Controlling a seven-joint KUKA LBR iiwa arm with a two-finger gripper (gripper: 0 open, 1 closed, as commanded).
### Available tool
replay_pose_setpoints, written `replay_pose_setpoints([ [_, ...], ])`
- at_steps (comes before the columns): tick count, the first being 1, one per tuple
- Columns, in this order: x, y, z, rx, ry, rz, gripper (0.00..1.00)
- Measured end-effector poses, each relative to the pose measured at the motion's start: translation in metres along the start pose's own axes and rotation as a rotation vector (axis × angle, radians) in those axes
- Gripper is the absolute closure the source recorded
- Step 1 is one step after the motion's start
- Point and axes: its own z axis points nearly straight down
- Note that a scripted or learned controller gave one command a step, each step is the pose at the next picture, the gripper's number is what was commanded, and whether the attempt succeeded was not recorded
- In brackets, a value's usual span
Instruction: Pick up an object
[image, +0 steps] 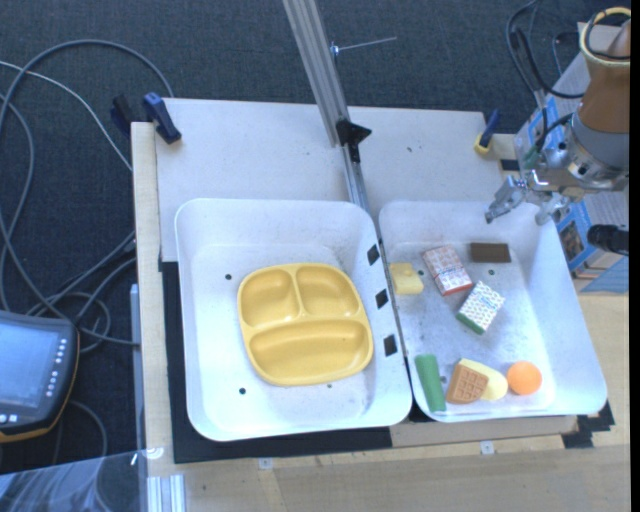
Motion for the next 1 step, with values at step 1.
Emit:
replay_pose_setpoints([
  [1,0.004,0.0058,0.0608,0.001,0.001,-0.002,0.0],
])
